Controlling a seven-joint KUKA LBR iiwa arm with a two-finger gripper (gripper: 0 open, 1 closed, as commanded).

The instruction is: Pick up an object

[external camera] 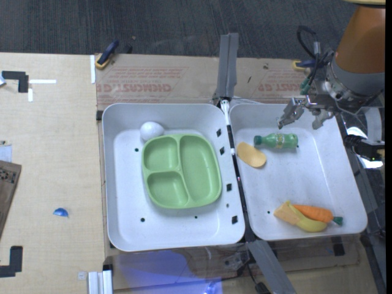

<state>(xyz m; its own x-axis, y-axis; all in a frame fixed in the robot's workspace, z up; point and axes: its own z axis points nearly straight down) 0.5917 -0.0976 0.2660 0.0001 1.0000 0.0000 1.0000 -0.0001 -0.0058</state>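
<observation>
Green plastic bottle (277, 141) lying flat — fingers (289, 116) spread above.

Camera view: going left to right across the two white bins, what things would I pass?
Small white ball → green three-compartment plastic tray → flat yellow chip-shaped piece → small green bottle lying on its side, with the open pincer above it.

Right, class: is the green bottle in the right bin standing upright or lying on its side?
On its side. The green bottle lies flat on the right bin floor, its length running left to right, cap end toward the divider.
</observation>
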